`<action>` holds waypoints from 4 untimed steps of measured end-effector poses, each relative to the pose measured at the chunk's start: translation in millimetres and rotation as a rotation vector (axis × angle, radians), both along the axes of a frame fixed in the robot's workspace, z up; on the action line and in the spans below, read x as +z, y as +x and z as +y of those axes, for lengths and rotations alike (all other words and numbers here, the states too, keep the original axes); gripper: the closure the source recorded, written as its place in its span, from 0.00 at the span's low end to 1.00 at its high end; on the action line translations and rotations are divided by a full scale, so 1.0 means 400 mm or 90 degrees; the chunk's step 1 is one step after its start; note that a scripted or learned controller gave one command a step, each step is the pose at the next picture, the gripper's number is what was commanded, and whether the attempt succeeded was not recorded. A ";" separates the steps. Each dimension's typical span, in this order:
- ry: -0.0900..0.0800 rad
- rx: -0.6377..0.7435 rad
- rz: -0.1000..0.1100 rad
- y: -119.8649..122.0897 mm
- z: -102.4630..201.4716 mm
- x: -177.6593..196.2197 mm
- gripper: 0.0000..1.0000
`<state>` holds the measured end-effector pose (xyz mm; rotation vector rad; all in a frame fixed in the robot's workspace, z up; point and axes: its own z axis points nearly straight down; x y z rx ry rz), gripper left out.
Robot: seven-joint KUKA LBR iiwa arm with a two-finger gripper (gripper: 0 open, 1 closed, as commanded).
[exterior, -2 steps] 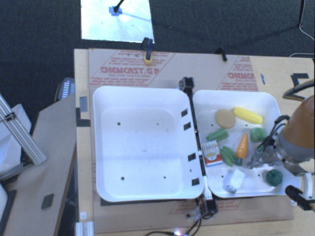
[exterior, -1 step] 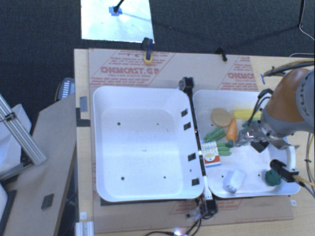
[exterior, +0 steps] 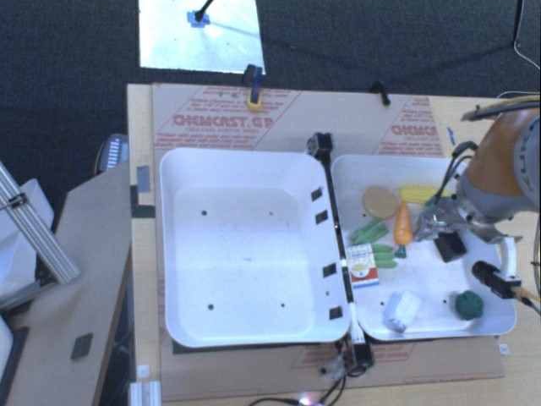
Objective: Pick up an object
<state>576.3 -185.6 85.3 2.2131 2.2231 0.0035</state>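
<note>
The carrot [exterior: 403,223] lies in the right bin [exterior: 499,318], near its upper middle, orange and pointing roughly up and down in the view. The gripper [exterior: 431,225] sits just right of it, low over the bin floor; whether it grips anything cannot be told from this angle. The arm [exterior: 499,172] reaches in from the right, its orange band above the grey wrist.

Around the carrot: a tan disc [exterior: 380,201] lies just to its upper left, and a yellow piece [exterior: 418,194] sits above it, partly behind the gripper. Green pods [exterior: 372,231] lie to the lower left, touching or nearly touching the carrot's lower end. Below them a small box [exterior: 362,266] with red and white print rests against the bin's left wall. Farther down, a white crumpled item [exterior: 401,309] lies near the front edge, and a dark green ball [exterior: 468,304] sits at the lower right.

The left bin [exterior: 177,252] stands beside the right one, their walls touching along the middle. Both rest on a board [exterior: 220,117] printed with red lettering.
</note>
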 end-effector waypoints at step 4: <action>0.002 -0.006 0.005 -0.079 0.016 -0.002 0.00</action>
